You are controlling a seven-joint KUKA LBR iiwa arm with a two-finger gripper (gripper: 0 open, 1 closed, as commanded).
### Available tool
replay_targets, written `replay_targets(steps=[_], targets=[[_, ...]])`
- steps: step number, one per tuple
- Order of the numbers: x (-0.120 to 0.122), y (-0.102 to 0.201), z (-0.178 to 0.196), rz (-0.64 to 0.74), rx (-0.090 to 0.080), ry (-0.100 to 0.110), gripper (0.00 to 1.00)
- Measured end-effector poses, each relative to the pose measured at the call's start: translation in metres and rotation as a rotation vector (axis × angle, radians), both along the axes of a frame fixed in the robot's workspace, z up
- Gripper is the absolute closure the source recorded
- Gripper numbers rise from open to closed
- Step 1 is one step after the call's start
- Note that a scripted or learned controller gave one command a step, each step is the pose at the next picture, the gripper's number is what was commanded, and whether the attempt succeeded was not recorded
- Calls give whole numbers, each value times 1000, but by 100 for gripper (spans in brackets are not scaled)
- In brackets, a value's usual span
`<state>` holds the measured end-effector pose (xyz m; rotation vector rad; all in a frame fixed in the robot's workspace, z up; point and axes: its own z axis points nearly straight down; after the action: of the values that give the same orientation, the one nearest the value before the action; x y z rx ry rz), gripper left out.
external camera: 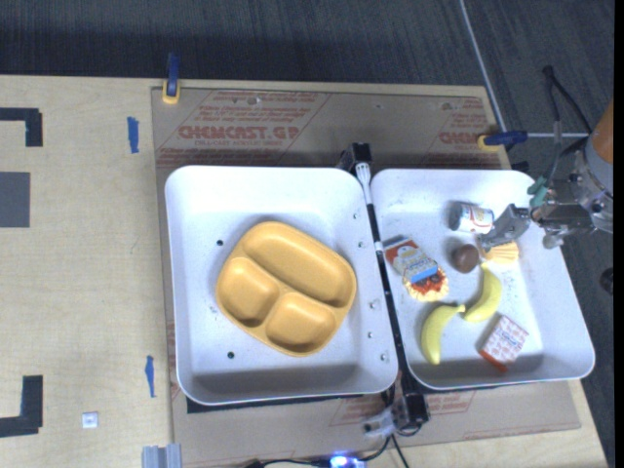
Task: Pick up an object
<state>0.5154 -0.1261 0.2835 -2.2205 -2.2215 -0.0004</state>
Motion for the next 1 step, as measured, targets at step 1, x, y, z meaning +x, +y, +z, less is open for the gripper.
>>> replay_targets(steps=[1], targets=[[-27,-5,-169,-1,0,-1,0]])
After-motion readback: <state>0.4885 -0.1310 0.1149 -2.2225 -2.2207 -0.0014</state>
